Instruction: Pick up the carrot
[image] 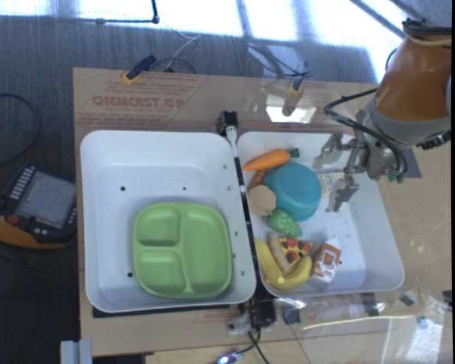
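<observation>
The carrot (268, 159), likely light, stiff, smooth plastic, is best taken across its thicker middle. It lies well left of the gripper (338, 174), whose fingers hang parted and empty, beside a glossy round teal bowl (297, 190) in the white bin (379, 241).

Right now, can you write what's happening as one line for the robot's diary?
step: reach | gripper: above right bin, holding nothing | carrot: in bin beside blue bowl | picked: no
</observation>
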Controlling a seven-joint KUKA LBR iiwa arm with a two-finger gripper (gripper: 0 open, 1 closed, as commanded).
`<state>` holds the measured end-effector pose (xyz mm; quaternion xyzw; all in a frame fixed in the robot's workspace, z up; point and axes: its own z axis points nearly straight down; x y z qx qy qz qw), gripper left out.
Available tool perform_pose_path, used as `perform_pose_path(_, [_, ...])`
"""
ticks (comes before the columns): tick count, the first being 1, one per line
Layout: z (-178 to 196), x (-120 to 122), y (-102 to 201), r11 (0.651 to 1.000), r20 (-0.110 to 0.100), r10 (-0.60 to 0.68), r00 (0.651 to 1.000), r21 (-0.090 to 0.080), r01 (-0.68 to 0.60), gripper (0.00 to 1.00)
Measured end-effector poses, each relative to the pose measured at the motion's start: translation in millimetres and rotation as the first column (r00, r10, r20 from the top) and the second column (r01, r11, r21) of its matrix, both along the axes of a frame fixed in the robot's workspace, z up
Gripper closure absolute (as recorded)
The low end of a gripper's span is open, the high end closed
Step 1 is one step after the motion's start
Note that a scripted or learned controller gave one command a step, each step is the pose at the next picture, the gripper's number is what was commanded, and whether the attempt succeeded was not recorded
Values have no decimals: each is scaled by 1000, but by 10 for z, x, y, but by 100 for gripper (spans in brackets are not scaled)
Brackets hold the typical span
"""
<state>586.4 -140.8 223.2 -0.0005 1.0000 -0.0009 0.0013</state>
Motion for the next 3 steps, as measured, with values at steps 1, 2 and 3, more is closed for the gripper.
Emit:
perform_pose_path(1, [-412,826,756,998,-3,-67,998,5,67,0])
perform_pose_path(2, [-1264,654,479,967,-6,-256,967,1,256,0])
perform_pose_path(3, [-1318,460,477,903,15,-429,903,10,429,0])
